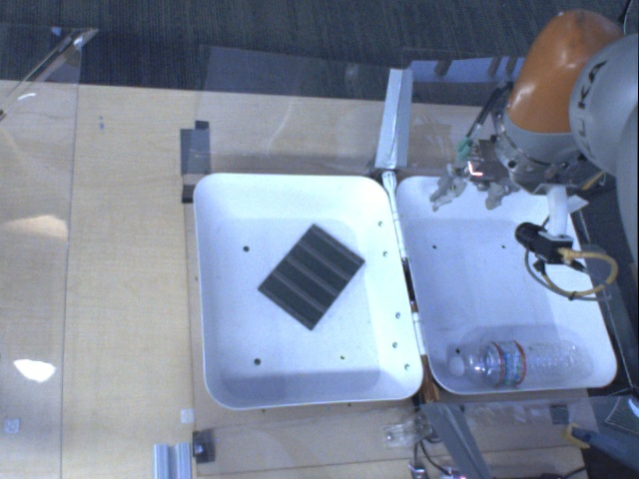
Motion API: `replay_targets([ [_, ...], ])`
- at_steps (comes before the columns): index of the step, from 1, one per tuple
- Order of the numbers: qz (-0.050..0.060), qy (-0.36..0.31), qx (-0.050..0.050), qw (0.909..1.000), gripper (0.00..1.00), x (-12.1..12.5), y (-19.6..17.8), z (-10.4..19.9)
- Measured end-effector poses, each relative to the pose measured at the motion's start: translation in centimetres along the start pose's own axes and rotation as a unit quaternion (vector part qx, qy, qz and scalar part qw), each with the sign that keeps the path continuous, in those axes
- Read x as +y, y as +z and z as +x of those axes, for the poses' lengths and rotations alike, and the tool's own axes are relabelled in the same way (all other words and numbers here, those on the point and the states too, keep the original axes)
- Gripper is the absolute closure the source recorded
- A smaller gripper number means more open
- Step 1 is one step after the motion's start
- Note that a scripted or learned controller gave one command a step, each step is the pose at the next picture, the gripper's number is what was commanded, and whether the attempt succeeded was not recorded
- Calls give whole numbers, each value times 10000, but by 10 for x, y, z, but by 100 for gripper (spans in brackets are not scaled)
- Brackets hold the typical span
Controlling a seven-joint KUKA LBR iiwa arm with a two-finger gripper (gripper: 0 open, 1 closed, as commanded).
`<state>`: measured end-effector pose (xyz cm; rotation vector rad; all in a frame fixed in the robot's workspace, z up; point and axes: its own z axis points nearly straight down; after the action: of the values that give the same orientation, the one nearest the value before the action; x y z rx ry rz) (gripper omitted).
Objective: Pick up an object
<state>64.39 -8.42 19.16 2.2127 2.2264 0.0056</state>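
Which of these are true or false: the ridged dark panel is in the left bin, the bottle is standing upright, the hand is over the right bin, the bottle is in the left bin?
1. The ridged dark panel lies in the left bin. True.
2. The bottle stands upright. False: it lies on its side.
3. The hand is over the right bin's far edge. True.
4. The bottle is in the left bin. False: it lies in the right bin, near its front.

One fixed camera looks down at a slant on the tabletop (110, 267), both bins framed, arm (574, 78) entering from three o'clock.
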Motion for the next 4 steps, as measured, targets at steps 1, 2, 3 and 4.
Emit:
replay_targets([
  [1, -26, 269, -3, 9996, 0, -12, 104, 2],
  [2, -20, 19, -13, 10000, 0, -24, 12, -79],
  [3, 16, 773, 0, 9970, 0, -89, 94, -1],
  [4, -10, 279, 3, 9996, 0, -40, 80, -4],
])
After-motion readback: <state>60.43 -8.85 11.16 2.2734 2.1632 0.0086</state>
